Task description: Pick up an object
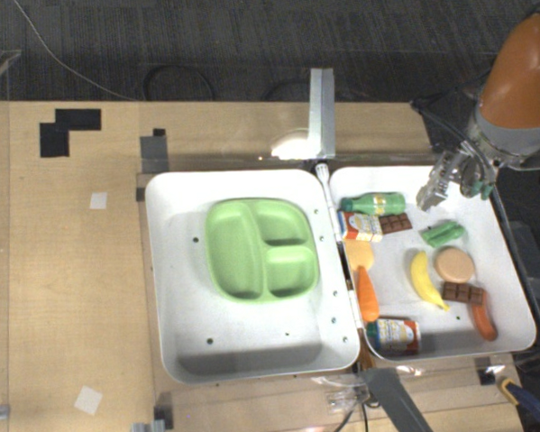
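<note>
While the claw hangs over the upper right of the right bin, nothing between its fingers, whose spread I cannot tell, this looks like the approach step. Next: descend onto the green bottle nearby.

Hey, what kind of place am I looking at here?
Probably a robotics lab bench for pick-up trials: a robot arm with a pincer hangs over a white bin of toy food, beside another bin holding a green divided tray.
</note>
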Motion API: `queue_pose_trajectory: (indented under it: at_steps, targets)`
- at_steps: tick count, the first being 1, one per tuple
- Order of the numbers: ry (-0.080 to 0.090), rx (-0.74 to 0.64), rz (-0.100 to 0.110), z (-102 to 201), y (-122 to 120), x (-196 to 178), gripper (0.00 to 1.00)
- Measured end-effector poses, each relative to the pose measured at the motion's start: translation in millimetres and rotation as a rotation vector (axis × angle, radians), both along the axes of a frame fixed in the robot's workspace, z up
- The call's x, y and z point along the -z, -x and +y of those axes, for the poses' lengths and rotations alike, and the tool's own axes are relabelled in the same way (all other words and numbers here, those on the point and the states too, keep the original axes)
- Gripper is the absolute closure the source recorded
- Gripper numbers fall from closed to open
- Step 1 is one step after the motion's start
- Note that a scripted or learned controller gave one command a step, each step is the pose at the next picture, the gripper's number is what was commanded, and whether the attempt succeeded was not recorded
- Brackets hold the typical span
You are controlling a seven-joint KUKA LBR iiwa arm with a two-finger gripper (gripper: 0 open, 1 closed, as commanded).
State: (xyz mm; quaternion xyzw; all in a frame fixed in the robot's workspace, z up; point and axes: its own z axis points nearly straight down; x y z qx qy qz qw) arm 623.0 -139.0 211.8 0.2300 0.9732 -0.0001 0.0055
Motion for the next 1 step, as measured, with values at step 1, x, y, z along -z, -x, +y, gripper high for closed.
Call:
queue_pose_trajectory:
  at_steps: [1]
  targets:
    - [0.003,-0.274,0.0,-60.2,-12.0,24.4,1.0]
